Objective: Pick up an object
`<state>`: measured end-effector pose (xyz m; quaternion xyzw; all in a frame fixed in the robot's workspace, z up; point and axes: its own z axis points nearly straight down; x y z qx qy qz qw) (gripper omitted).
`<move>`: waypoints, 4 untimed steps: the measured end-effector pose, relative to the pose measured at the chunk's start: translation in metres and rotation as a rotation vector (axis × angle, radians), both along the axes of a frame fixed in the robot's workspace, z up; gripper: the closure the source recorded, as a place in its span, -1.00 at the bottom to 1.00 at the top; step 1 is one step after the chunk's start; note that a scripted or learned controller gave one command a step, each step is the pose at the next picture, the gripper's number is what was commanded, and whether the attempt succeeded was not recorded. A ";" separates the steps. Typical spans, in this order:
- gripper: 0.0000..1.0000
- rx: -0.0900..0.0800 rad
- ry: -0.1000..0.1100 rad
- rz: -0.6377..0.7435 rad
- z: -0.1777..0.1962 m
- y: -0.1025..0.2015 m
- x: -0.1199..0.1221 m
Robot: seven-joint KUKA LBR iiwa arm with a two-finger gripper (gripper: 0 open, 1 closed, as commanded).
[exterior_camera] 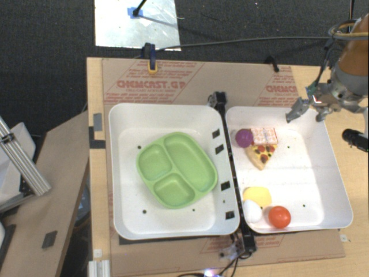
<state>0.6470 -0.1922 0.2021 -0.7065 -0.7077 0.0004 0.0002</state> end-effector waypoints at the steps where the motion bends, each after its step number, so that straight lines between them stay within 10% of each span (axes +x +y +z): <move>1: -1.00 0.000 0.000 0.000 -0.061 -0.002 0.003; 2: -1.00 -0.001 -0.005 0.002 -0.110 -0.002 0.005; 3: 1.00 -0.003 -0.015 0.005 -0.094 -0.002 0.008; 4: 1.00 -0.001 -0.007 0.002 -0.049 -0.004 0.006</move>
